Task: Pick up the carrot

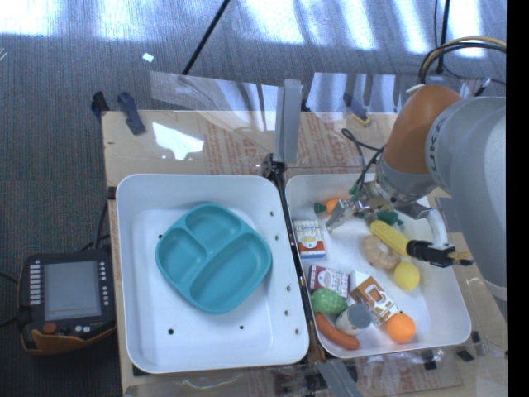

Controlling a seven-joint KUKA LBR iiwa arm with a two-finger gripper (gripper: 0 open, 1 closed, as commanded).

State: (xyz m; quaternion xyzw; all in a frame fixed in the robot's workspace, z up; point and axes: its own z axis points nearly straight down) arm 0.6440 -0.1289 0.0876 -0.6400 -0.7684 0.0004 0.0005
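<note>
Over the right bin (450, 325), the gripper (340, 214) closes in on the carrot (331, 205).
Fingers look spread beside it; next they must straddle and pinch it.

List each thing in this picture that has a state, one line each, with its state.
Carrot: lying in the right bin, at the gripper's tip, not lifted.
Gripper: low inside the right bin, next to the carrot.
Blue plate: flat in the left bin, nothing on it.
Corn cob: lying on its side.
Orange: resting in the bin's near corner.
</note>
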